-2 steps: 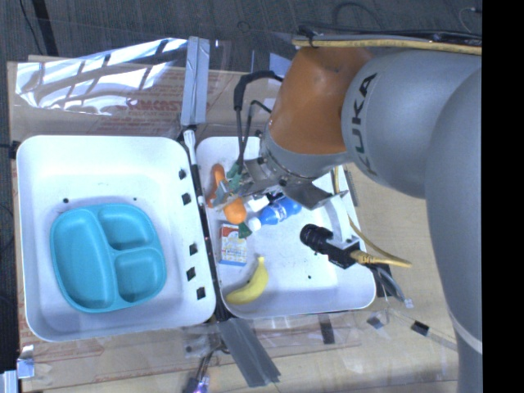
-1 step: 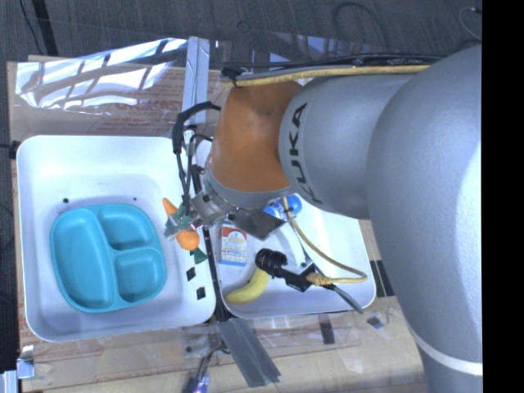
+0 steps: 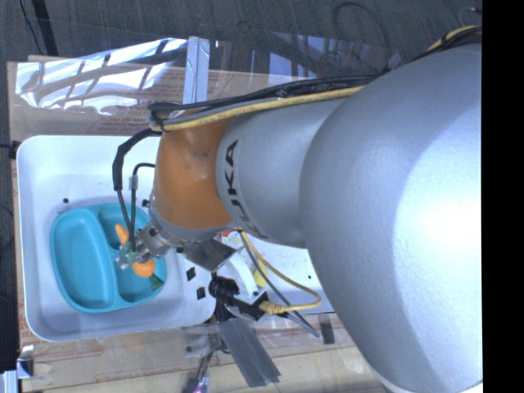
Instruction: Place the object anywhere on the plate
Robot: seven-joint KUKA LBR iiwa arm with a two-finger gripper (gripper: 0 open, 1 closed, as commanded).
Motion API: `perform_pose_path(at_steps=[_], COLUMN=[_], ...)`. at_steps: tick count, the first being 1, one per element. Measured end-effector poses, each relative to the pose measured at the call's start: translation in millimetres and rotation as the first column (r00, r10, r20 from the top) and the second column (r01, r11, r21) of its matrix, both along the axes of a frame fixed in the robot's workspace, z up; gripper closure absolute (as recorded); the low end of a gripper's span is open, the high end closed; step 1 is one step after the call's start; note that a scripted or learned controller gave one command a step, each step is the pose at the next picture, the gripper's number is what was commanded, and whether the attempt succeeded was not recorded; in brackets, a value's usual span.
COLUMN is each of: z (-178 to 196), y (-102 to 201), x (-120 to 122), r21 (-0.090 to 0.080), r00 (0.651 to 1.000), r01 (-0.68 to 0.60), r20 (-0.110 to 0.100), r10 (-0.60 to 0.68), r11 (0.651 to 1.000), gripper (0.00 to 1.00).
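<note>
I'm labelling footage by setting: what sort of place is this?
Probably a robotics lab test bench: a large grey robot arm with an orange band reaches over a shallow white plastic bin holding a blue divided plastic plate.

Bright, cool, even light falls from above. The grey arm [image 3: 393, 187], close to the lens, looks soft and washes pale toward the right. Glare streaks the clear sheet [image 3: 90, 76] at the far left. The blue plate [image 3: 78, 260] is sharp and saturated in the white bin [image 3: 41, 170], while the far floor [image 3: 123, 6] is dim.
</note>
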State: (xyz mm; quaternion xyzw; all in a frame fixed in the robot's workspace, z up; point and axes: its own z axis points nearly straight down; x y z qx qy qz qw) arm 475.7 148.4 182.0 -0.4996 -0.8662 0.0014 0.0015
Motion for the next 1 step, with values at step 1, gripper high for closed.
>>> perform_pose_path(at_steps=[1], z=[0.1], y=[-0.5], x=[0.2], r21=[0.0], r00=[1.0], r01=[0.001], r20=[0.001], r10=[-0.001], r11=[1.0], gripper=[0.0])
